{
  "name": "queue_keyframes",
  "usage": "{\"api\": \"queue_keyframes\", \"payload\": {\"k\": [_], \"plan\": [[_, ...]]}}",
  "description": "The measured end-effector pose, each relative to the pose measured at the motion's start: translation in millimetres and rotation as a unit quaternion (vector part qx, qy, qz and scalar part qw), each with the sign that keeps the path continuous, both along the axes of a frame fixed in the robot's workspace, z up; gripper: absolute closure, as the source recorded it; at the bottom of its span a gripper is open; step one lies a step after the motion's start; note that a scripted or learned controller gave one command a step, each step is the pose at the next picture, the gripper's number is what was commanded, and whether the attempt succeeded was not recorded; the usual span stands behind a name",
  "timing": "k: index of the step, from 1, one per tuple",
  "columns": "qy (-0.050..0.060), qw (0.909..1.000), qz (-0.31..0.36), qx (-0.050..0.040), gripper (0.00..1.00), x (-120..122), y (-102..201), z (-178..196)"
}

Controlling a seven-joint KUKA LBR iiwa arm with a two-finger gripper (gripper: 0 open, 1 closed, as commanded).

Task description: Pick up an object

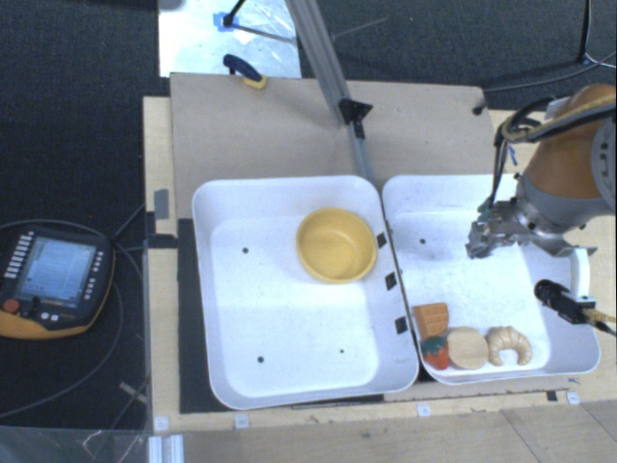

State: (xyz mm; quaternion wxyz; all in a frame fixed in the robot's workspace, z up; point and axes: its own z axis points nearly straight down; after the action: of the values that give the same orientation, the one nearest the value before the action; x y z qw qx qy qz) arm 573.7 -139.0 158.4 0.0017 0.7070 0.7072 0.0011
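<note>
Two white bins side by side: the left bin (231, 355) carries a yellow bowl (335, 244), mouth up, toward its far right. In the right bin (424, 201), along the near wall, sit an orange block (431, 316), a red piece (437, 351), a round bun (468, 347) and a croissant (509, 344), its ends pointing toward the near edge. The arm (569, 172) reaches in from the right, gripper (482, 239) low over the bin's middle, nothing seen in it.

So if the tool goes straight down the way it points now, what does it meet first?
Probably the bare floor of the right bin. The tool hangs over the bin's upper half, apart from the food pieces grouped at the near edge: orange block, round biscuit, croissant. Height is unclear from this slanted view.
</note>
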Motion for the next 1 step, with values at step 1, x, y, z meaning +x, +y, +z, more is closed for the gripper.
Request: {"api": "queue_keyframes", "payload": {"k": [1], "plan": [[-0.001, 1.0000, 0.000, -0.0001, 1.00, -0.5, 0.8, 63.2]]}}
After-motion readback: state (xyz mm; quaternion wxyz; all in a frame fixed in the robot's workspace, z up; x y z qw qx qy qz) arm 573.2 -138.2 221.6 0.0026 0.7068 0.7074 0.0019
